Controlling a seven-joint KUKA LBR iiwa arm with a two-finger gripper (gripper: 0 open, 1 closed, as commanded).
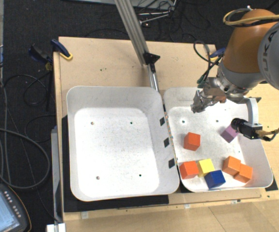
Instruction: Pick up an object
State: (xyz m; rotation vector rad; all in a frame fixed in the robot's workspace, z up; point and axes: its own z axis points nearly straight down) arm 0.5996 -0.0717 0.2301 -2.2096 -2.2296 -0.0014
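Grey and orange metal of the arm [255, 42] hid much of the right bin's [178, 111] far side, and we could not tell how far apart the jaws [198, 106] stood or whether they held anything. Below the jaws we counted seven blocks. One orange cube [192, 141] lay nearest beneath them; a purple block [229, 134] sat off to the side, partly covered by a black fitting [243, 127]. Farther down lay an orange block [189, 169], a yellow one [206, 166], a blue one [215, 179], and two more orange blocks [238, 169] touching. The left bin [81, 100] lay well away across the table [105, 57].
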